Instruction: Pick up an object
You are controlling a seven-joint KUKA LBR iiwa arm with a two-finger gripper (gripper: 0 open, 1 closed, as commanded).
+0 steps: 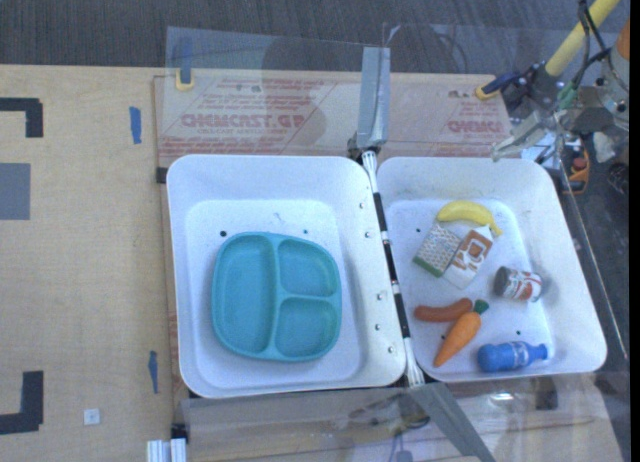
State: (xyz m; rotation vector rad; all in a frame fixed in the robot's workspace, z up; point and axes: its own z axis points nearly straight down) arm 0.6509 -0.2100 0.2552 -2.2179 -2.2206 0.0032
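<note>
At the near edge of the right white bin [585,280], a blue plastic bottle [511,355] was seen lying beside an orange toy carrot [457,338] and a red sausage [442,311]. Farther back, a small tin can [518,284], a printed carton [455,251] and a yellow banana [468,213] were found. A teal divided plate [276,296] was set in the left white bin [190,250]. The gripper [517,138] was placed beyond the right bin's far corner; its opening could not be made out.

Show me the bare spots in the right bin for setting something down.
Right bin: bare floor along the left wall, above the sausage and left of the carton; a smaller patch between can and bottle. Crowded around the banana and carrot.
</note>
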